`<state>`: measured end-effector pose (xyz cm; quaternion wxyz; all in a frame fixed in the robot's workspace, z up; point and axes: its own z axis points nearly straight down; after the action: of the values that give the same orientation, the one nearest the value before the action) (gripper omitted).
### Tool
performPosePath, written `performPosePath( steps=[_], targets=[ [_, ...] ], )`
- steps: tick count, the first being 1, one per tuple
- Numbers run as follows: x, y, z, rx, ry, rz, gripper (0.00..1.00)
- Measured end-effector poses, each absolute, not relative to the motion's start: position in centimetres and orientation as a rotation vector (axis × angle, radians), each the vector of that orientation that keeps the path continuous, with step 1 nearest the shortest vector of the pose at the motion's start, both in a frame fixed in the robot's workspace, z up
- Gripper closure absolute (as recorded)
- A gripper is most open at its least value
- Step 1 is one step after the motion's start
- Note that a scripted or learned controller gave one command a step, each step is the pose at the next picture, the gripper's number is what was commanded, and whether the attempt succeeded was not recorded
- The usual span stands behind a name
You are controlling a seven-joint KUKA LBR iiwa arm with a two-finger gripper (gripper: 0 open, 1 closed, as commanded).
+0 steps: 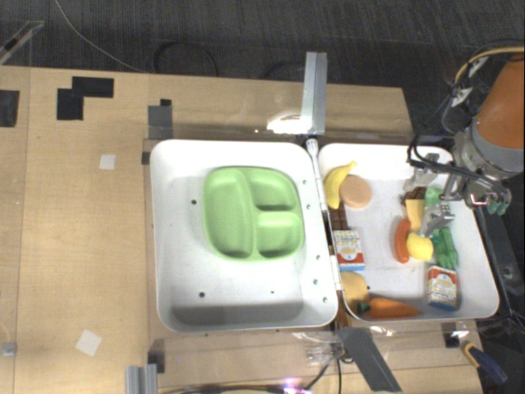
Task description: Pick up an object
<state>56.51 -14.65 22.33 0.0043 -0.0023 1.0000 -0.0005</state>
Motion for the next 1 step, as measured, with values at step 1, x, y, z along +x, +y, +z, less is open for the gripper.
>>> performPosePath(
  steps=[1],
  targets=[
    [58.23,-17.09,10.72,-0.194,3.114,-0.006,0.00]
  ],
)
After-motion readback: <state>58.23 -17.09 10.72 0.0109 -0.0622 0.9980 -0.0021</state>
